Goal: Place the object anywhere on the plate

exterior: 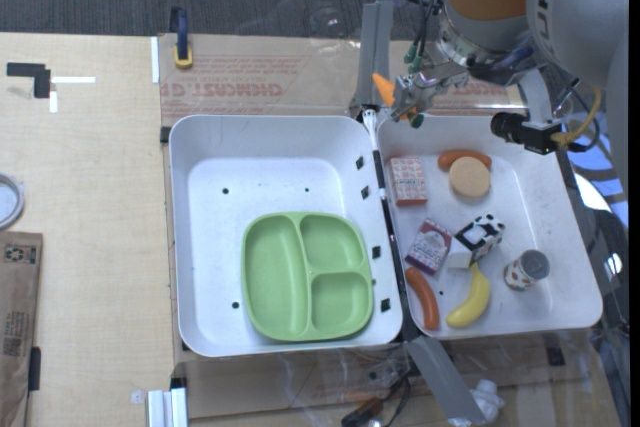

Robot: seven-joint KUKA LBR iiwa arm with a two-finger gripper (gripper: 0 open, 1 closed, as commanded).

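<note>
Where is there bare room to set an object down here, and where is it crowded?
The green plate has three bare compartments, and the left bin's floor behind it lies bare. The right bin is crowded around the banana.

Two bins sit side by side on the worktop (80, 215). The plate (306, 275) lies in the left bin (200, 175) (toward its front); the banana (471, 299) lies in the right bin (560, 215), a sausage (423, 298) just left of it.
</note>
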